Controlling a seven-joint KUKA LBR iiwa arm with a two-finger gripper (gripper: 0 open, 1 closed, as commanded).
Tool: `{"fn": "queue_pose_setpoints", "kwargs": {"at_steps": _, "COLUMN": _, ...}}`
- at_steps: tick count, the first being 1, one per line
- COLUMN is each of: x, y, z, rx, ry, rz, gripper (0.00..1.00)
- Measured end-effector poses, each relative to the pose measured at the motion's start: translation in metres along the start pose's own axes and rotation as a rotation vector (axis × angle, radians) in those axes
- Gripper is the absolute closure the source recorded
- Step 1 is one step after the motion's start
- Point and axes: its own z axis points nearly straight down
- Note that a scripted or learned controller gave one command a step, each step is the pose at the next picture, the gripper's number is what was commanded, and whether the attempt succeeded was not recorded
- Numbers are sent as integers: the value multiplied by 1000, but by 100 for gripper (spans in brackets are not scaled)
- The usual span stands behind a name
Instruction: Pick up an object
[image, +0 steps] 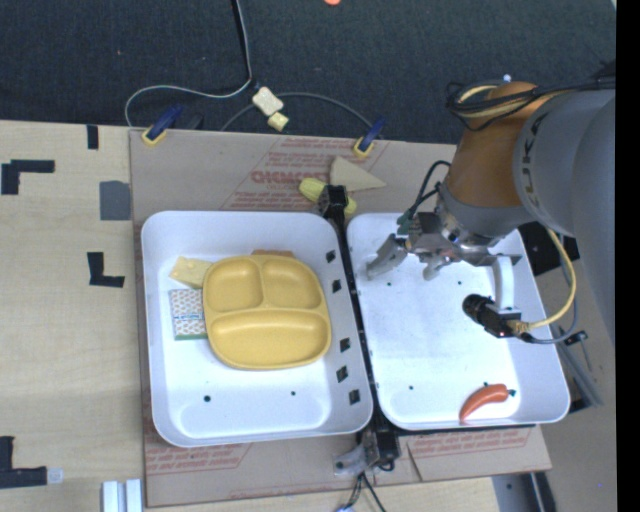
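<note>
Hovering spread apart, the jaws (410, 258) hang well apart from the orange pepper (484, 400).

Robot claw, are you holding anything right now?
Nothing. The gripper hangs open over the right bin, with nothing between its fingers; the orange pepper lies apart.

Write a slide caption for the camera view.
Claw hovers open over the right bin, away from the orange pepper toy; yellow divided plate fills left bin.

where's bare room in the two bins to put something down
Roomiest: the right bin's floor, between the end effector at its far edge and the orange chili pepper at its near rim. In the left bin, crowded by the yellow divided plate, just the near strip.
</note>
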Motion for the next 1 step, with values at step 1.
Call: {"fn": "queue_pose_setpoints", "kwargs": {"at_steps": 1, "x": 43, "y": -24, "z": 6, "rx": 10, "ry": 3, "rz": 0, "gripper": 0}}
